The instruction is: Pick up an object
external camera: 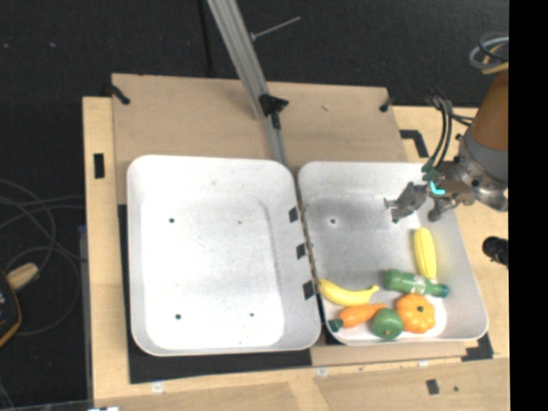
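Note:
My gripper (pixel 418 205) hangs over the right bin (pixel 360 195), near its right side, with its two dark fingers spread open and nothing between them. Just below it lies a yellow corn cob (pixel 425 252). Further toward the front of the bin sit a green bottle (pixel 414 283), a yellow banana (pixel 348 294), an orange carrot (pixel 360 315), a green pepper (pixel 387 324) and an orange pumpkin (pixel 417 312), all clustered together.
The left bin (pixel 214 255) lies beside the right one, joined by dark clips (pixel 301 251). A grey metal pole (pixel 244 58) slants in from the top to the bins' back edge. Cables (pixel 34 221) lie off the bench at the left.

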`<state>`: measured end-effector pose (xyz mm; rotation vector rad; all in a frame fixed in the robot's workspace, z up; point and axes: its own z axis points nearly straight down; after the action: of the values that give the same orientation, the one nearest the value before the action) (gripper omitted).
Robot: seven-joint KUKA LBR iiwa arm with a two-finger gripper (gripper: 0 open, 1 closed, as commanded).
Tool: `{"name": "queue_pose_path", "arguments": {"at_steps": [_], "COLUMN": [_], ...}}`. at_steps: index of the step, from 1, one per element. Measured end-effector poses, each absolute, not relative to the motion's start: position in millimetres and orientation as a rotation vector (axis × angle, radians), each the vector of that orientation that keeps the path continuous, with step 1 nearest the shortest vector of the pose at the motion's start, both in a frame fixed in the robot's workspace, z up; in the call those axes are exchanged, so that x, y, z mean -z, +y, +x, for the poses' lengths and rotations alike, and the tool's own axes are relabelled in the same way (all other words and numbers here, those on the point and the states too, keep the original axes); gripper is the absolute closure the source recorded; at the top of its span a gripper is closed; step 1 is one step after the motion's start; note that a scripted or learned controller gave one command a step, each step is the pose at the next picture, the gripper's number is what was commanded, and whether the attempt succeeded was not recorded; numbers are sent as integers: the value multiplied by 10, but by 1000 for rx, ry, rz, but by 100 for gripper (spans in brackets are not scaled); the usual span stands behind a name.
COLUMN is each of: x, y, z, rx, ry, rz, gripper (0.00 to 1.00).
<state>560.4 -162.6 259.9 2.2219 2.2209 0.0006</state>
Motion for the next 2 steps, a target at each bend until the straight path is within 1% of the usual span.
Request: {"name": "queue_pose_path", "arguments": {"at_steps": [1,2], "x": [-2599,-1976], "y": [-1626,-1618], "z": [5604,5591], "rx": [-1,4], "ry": [2221,2223], "rz": [2222,2225], "gripper": [0,0]}}
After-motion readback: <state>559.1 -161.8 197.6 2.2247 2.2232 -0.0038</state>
